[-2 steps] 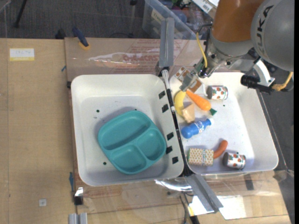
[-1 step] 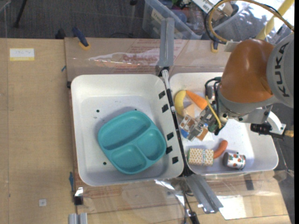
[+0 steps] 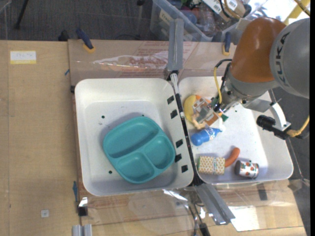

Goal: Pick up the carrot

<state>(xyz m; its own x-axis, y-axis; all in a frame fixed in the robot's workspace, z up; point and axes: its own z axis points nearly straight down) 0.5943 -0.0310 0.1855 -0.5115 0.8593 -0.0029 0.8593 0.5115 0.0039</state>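
The jaws I can't make out from here: the gripper [image 3: 215, 108] is down low in the right bin [image 3: 275, 154], buried in a cluster of small things, and whether it is clenched or released on anything is impossible to tell. The grey arm [image 3: 275, 53] with its orange band [image 3: 256, 45] comes in from the right and bends down over that bin's back half.

Right at the gripper, on its left, lies a yellow banana-like toy [image 3: 189, 108], and touching the tip area is a small orange and grey object I can't name. Just below the gripper sits a blue toy [image 3: 203, 136]. The carrot [image 3: 232, 156] lies farther forward of the gripper and a little to its right, well apart from it, tilted on the bin floor. Beside the carrot are a patterned block [image 3: 211, 164] and a small spotted cup [image 3: 247, 169] on its side.

Over the divider to the gripper's left, the left bin [image 3: 88, 107] holds a teal sectioned plate [image 3: 139, 150].
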